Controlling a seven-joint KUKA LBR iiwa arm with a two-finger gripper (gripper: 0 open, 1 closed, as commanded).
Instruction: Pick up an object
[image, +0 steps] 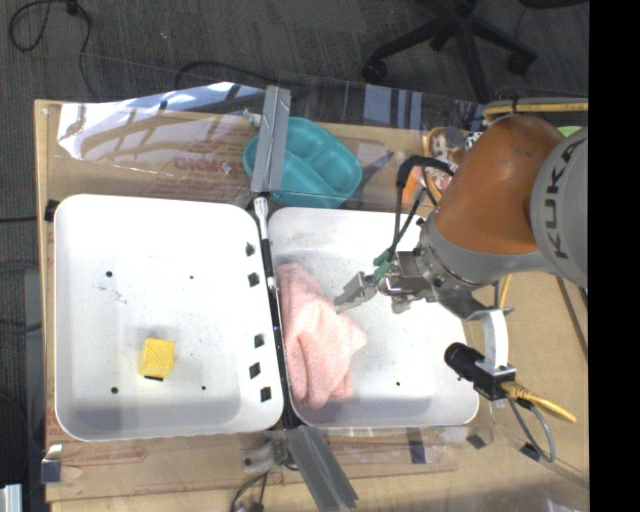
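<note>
You look down from one fixed camera above the counter (120, 135), at a slant, taking in both bins, the arm entering from the right.

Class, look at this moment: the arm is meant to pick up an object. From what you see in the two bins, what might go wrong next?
1. The claw sits at the upper right edge of the pink cloth, not over its middle. A grab there may catch just a fold, and the soft cloth could slip out.
2. The cloth lies against the divider between the bins, so it may drag on that wall when lifted.
3. The yellow block lies in the left bin, far from the claw.
</note>
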